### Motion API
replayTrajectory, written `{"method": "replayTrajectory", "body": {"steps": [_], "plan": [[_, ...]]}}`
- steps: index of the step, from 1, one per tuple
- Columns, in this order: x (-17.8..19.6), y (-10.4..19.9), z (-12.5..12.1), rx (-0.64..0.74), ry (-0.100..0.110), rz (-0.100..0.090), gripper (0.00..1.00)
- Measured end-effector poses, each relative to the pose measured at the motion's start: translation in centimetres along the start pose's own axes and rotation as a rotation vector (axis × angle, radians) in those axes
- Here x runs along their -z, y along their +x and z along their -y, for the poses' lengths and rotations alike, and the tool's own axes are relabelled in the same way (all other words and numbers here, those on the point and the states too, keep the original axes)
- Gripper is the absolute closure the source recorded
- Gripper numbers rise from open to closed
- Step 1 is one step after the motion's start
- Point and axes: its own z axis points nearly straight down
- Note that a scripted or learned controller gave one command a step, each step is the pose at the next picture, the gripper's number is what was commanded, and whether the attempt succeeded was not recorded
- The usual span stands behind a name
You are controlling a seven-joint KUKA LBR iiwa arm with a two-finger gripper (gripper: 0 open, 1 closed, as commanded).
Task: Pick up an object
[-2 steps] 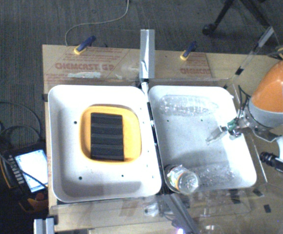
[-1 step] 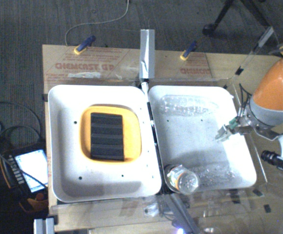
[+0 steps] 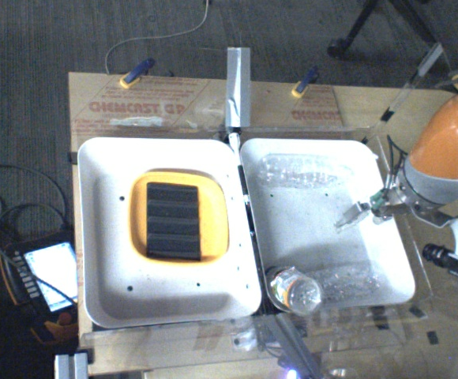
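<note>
We view two white bins side by side. The left bin point(image 3: 103, 235) holds a yellow tray point(image 3: 140, 219) bearing a black ribbed block point(image 3: 173, 220), lying near the bin's centre. In the right bin point(image 3: 308, 227), a clear plastic bottle point(image 3: 294, 289) lies at the near left corner and a second clear bottle point(image 3: 304, 170) along the far wall. The gripper point(image 3: 354, 215) reaches in from the right over the right bin's right half, well apart from both bottles; we see nothing between its fingers, and we cannot tell how far they are spread.
</note>
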Motion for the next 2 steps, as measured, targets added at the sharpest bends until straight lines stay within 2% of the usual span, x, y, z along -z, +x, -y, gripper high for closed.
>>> {"method": "replayTrajectory", "body": {"steps": [1,2], "plan": [[12.5,2.1,5.0,-0.02,-0.003,-0.002,0.0],[3.2,9.3,3.7,0.025,-0.001,-0.007,0.0]]}}
